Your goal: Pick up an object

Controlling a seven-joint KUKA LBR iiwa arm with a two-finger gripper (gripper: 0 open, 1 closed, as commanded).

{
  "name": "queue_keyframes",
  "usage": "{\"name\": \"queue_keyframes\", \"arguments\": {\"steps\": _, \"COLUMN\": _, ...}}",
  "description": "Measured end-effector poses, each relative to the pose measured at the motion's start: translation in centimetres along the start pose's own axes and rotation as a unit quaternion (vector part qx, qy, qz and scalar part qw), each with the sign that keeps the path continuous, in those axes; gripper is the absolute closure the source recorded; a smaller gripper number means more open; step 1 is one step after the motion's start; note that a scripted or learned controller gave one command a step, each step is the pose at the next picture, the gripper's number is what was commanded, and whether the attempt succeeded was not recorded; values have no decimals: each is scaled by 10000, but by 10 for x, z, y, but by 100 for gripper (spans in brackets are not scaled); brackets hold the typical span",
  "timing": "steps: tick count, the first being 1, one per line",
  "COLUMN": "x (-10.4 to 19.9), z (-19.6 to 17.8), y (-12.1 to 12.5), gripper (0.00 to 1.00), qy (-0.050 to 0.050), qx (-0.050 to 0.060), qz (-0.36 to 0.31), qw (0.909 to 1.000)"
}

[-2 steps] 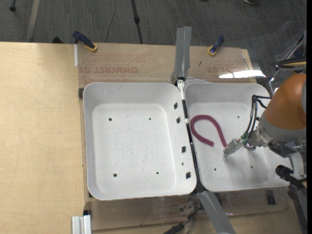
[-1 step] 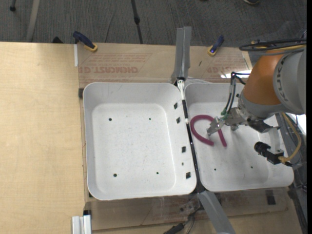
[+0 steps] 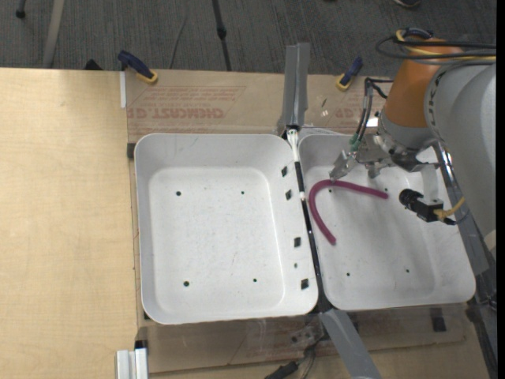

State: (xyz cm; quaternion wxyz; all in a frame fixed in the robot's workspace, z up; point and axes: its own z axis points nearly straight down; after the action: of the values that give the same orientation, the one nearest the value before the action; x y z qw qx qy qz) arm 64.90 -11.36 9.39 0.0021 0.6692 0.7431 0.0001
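Note:
A bent magenta tube [image 3: 323, 200] lies in the right white bin [image 3: 394, 287], near its left wall, with one leg running right toward the bin's middle. My gripper [image 3: 357, 169] hangs at the far side of this bin, just above and behind the tube's upper leg. Its two fingers [image 3: 340, 166] are spread apart with nothing between them, so it is open. The grey arm with its orange band [image 3: 414, 85] comes in from the right.
The left white bin [image 3: 146, 235] sits beside the right one, with a ridge of clips [image 3: 300, 212] between them. A black fitting with cables [image 3: 417, 202] hangs off the arm over the right bin. Blue-and-yellow clamps [image 3: 138, 67] hold the cardboard at the back.

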Motion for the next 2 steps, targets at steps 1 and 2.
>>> {"name": "queue_keyframes", "arguments": {"steps": 1, "x": -35, "z": -88, "y": -48, "gripper": 0, "qy": 1, "qx": 9, "qz": 78, "qw": 10000}}
{"name": "queue_keyframes", "arguments": {"steps": 2, "x": 15, "z": 3, "y": -69, "gripper": 0, "qy": 12, "qx": 30, "qz": 345, "qw": 9994}}
